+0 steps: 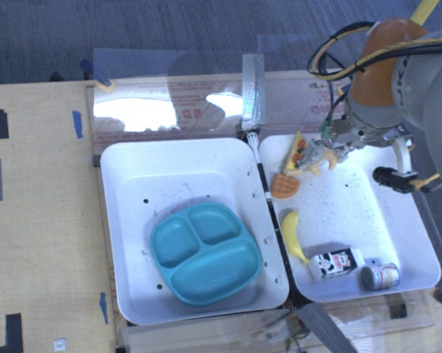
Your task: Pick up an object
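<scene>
Tray (204, 260) in left bin (126, 216), banana (291, 235) right

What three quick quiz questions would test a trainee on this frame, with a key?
1. True or false: the blue divided plate lies in the left bin.
2. Which object lies nearest the divider, in the right bin? A) banana B) small can C) cow-print carton
3. Fill in: the gripper is at the right bin's ____ edge, near the waffle toy.

Key: 1 true; 2 A; 3 far.
</scene>
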{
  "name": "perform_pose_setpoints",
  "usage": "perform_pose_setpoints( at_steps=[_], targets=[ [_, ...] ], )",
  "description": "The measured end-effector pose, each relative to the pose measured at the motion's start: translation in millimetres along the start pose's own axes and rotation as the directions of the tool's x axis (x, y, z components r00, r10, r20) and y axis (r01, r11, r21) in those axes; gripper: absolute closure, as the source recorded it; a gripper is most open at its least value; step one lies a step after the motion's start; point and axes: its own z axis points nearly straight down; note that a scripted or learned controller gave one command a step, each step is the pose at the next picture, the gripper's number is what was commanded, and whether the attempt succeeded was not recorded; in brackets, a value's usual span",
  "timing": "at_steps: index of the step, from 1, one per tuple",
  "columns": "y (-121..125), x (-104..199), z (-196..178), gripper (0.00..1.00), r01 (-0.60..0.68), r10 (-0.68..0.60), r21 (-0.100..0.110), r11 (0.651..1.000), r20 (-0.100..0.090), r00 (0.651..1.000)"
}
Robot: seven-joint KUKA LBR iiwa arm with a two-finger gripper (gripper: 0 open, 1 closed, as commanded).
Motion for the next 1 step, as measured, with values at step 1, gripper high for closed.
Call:
perform_pose_setpoints(
  at_steps=[1],
  targets=[
    [11.2,66.4,-74.2,1.00,0.062,-0.062,-0.011,0.998,0.002,0.998]
  ],
)
